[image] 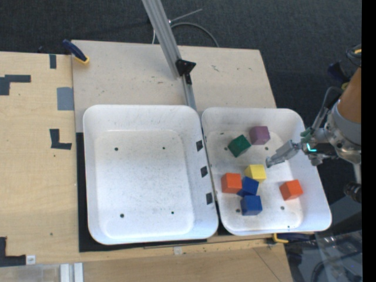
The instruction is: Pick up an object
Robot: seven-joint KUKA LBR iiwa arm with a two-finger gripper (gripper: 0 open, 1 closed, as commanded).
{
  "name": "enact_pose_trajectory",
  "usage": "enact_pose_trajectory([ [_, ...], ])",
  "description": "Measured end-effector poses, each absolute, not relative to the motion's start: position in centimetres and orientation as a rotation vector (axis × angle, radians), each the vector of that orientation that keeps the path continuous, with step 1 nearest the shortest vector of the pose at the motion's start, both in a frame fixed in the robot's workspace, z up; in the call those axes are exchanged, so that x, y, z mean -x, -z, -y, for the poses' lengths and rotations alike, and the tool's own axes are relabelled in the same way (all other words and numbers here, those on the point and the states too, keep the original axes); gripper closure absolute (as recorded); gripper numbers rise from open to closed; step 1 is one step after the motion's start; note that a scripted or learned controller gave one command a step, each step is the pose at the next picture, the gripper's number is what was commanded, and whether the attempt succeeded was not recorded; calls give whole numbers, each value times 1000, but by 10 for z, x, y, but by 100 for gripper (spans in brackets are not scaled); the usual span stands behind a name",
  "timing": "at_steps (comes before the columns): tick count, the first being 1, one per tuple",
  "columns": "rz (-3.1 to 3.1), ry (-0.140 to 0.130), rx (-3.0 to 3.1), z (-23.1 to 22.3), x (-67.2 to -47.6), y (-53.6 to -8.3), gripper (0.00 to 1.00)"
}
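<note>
1. Start with the right bin (294, 119), the one that carries everything you could pick. Your gripper (276, 157) hangs over its middle, reaching in from the bin's right rim. The left bin (94, 122) lies well off beyond the gripper's tip and plays no part in the coming move.

2. The arm (343, 128) comes in from the right at a slight downward slant toward the left, so the tool's long axis runs roughly right to left across the bin.

3. The cluster matters most. The yellow cube (256, 172) sits just ahead of and below the fingertips in the view, the nearest object to the tool. Touching it or nearly so are an orange cube (231, 183) and a blue cube (249, 186), with a second blue cube (251, 205) just beyond.

4. Up and to the left of the tip sit the green cube (238, 145) and the purple cube (259, 135), close to each other but apart from the cluster.

5. Back toward the wrist and lower in the view, a lone orange cube (291, 189) stands clear of its neighbours.

6. The fingers look drawn close together with nothing between them, though the view is too small for you to be sure of the gap.

7. My judgement: the yellow cube is the shortest reach, but its neighbours crowd it; the lone orange cube offers cleaner room for the fingers.
</note>
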State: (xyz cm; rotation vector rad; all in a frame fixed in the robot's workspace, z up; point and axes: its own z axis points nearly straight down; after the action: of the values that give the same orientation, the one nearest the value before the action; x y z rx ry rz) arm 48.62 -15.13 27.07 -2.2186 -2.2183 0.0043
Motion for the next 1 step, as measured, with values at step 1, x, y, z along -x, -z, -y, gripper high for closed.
enact_pose_trajectory([
  [1, 2223, -1, 2219, 151, -487, -273, 0],
])
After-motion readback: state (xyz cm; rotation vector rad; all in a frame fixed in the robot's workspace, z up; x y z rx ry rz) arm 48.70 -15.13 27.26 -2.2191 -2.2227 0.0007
